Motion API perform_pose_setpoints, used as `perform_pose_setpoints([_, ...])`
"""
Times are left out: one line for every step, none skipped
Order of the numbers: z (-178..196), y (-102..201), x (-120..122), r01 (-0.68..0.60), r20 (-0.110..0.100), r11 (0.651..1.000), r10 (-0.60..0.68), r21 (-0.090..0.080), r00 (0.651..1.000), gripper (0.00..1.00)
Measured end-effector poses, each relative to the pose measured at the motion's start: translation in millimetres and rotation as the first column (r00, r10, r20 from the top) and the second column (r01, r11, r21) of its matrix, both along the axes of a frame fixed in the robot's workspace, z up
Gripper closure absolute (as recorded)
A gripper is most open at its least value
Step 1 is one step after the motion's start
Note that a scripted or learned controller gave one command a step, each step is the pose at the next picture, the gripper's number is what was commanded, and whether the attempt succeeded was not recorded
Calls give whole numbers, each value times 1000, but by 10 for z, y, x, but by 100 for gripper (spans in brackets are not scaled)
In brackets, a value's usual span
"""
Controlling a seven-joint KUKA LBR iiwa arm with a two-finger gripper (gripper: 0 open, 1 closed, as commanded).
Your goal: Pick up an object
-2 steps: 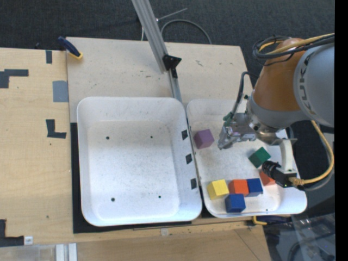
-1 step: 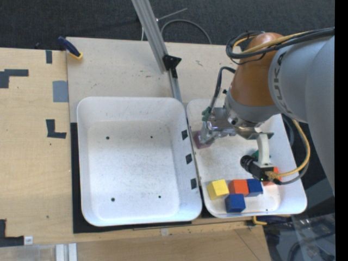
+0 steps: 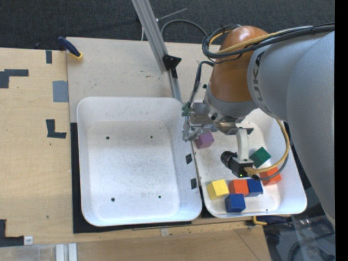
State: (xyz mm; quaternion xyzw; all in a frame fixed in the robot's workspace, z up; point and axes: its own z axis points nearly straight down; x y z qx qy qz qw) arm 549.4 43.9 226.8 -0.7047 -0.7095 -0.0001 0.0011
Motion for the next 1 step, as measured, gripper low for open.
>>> perform_pose_setpoints([85, 452, 135, 0, 1, 1000, 0, 0, 1000, 100])
